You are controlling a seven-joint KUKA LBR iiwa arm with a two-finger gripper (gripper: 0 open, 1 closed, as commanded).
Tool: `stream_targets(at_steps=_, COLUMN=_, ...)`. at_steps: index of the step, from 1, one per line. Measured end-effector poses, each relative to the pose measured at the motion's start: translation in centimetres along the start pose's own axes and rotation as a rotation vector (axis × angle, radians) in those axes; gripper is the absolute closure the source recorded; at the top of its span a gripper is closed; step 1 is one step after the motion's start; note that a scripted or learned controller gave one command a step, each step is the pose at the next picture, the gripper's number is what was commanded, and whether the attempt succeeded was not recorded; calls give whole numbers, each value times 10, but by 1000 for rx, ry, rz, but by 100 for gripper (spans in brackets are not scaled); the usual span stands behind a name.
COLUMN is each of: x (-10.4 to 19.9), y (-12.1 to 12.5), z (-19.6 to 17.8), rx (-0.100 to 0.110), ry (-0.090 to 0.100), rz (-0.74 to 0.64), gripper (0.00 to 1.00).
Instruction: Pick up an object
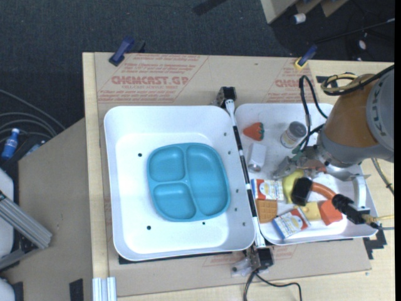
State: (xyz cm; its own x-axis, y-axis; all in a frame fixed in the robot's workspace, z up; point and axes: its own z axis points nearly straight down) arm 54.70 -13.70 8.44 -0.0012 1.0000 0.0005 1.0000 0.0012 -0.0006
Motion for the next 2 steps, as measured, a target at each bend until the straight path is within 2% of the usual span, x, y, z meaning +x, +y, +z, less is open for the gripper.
stream_targets(at_steps=1, x=0, y=0, z=-10, rx=-2, ry=-1, rz=1, gripper=100)
stream_targets(at_steps=2, x=85, y=-67, z=-158, rx=0, ry=0, rz=0, gripper=100)
